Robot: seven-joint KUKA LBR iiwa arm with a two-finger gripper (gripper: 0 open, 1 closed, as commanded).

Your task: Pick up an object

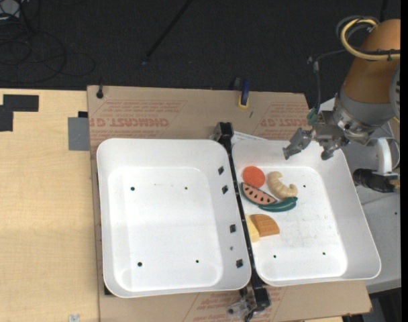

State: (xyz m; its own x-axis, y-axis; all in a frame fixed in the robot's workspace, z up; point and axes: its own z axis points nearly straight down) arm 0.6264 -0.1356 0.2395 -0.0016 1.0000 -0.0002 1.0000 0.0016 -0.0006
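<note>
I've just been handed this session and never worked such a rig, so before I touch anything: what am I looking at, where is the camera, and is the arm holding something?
A fixed camera looks down at a slant on a bench with two shallow white bins. The grey and orange arm reaches in from the right; its gripper hangs open above the right bin's far edge, holding nothing. In that bin lie an orange-red ball, a watermelon slice, a beige curved piece, a dark green strip and a yellow-orange wedge. The left bin sits beside it.

Even overhead light falls on my bench [36, 200], both white bins [164, 213] bright without glare, shadows soft along their rims, the far background dark, detail slightly soft.
</note>
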